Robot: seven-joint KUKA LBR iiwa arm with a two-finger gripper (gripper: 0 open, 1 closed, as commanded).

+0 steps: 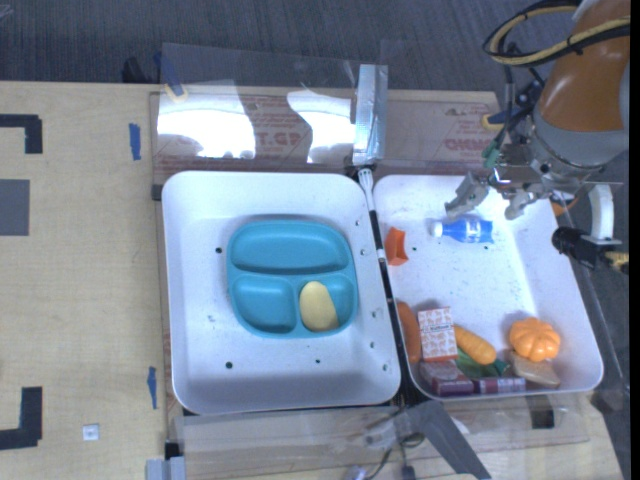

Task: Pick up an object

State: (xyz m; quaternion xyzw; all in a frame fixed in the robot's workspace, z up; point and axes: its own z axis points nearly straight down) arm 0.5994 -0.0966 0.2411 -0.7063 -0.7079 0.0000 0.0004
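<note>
Quick look at our arm [598, 154]: it's smooth grey with a fat, rounded orange band [585, 88] just behind the jaws' end, kind of dome-shaped from up here. The gripper [493, 202] is bare silvery metal, a small boxy head with two slim fingers [467, 199]. Further back from the jaws, past the band, we've got a cable [522, 25] loop, black with yellow running alongside it. Screws or markings are too small for us to read.

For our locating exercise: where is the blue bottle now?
In the camera view, the blue bottle lies in the upper half of the right bin, just below the pincer, right of a small orange piece.
</note>
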